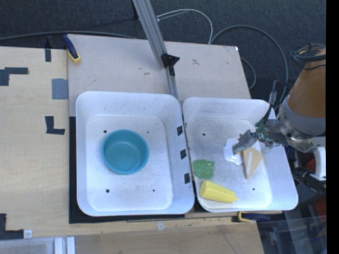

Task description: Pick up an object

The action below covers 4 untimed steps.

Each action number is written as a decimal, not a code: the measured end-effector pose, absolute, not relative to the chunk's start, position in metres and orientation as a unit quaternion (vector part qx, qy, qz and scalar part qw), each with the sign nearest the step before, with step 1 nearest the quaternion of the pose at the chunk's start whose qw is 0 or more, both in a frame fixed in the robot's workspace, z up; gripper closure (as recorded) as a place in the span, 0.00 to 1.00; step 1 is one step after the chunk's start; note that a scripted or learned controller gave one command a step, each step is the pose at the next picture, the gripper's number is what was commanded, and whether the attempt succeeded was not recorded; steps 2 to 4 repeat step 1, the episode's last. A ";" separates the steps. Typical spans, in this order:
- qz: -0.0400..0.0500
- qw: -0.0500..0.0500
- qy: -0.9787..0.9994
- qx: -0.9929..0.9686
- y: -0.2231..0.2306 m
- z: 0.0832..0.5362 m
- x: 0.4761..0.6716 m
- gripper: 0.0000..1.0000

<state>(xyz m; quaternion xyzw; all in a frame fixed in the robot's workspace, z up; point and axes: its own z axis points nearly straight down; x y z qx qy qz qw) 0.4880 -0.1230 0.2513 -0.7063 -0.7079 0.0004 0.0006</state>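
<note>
Fig.: overhead slant view, pick attempt in the right bin [280, 192]. The gripper [244, 142] sits at centre-right of frame, low over the bin floor, reaching in from the right edge. Finger state: cannot tell, the dark tip is too small and blurred to read, and nothing is visibly held.

Candidate objs., all lower right of frame: a white crumpled piece [231, 153] just below-left of the tip, a tan wedge-shaped block [252, 162] just below it, both seemingly touching or nearly touching each other; a green lumpy item [204, 169] farther left; a yellow oblong item [217, 192] near the bin's lower rim. A blue bowl [125, 151] sits alone in the left bin [85, 194], left-centre of frame.

Judgement: nearest targets are the white piece and the wedge. To do the step well, centre over one obj. only, approx. straddling the wedge's narrow width, descend fully before closing, then lift straight up. Risk: crowding, i.e. nudging the neighbour or pinching an edge.
</note>
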 end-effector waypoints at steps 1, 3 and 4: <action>0.000 0.001 -0.708 -0.706 -0.123 0.251 0.488 0.00; 0.000 0.001 -0.708 -0.706 -0.123 0.251 0.488 0.00; 0.000 0.001 -0.708 -0.706 -0.123 0.251 0.488 0.00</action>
